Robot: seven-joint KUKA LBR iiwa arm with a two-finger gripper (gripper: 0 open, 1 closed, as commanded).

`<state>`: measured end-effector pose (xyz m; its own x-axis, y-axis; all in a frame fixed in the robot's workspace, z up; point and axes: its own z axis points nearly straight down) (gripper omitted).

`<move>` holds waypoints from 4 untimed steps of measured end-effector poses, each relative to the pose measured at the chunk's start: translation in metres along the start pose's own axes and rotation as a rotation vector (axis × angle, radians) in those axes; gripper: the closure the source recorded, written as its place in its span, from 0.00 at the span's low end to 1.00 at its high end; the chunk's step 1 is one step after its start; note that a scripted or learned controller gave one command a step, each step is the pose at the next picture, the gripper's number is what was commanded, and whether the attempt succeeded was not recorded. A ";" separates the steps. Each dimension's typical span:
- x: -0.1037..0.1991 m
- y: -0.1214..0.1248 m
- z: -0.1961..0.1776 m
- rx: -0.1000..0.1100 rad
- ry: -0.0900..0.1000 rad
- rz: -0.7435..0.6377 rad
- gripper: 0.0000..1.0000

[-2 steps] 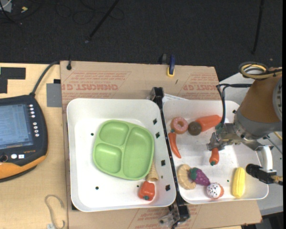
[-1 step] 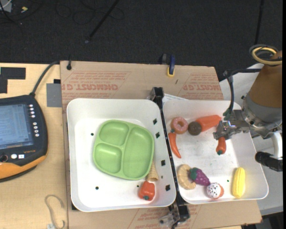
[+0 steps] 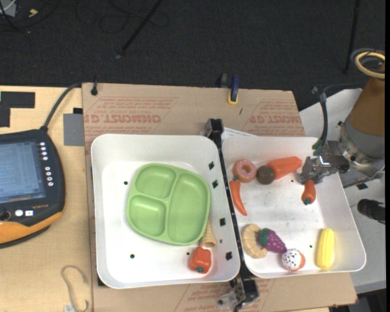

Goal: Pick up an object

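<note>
My gripper [image 3: 309, 177] is over the right side of the right bin [image 3: 351, 239], reaching in from the right. A small orange-red piece [image 3: 308, 193] hangs right under its fingertips, its top caught between them. Left of it in the same bin lie an orange carrot [image 3: 285, 166], a dark round fruit [image 3: 265, 174], a pink donut [image 3: 244, 170] and a red chili [image 3: 237, 197]. Along the bin's front lie a beige biscuit [image 3: 250, 241], purple grapes [image 3: 272, 241], a white dotted ball [image 3: 292, 259] and a yellow corn cob [image 3: 325, 247].
The left bin [image 3: 110, 239] holds a green divided plate [image 3: 169, 203], a cone-shaped piece [image 3: 209, 236] and a red pepper [image 3: 200, 259]. A black divider [image 3: 222, 194] runs between the bins. A control tablet [image 3: 19, 181] lies at the far left of the bench.
</note>
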<state>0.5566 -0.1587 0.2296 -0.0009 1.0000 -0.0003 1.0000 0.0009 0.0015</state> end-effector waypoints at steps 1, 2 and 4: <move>0.046 0.016 0.011 0.004 0.002 -0.002 1.00; 0.091 0.043 0.002 0.002 0.002 -0.004 1.00; 0.190 0.082 -0.006 0.002 0.002 -0.003 1.00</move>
<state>0.6383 0.0310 0.2353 -0.0037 1.0000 0.0016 1.0000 0.0037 -0.0007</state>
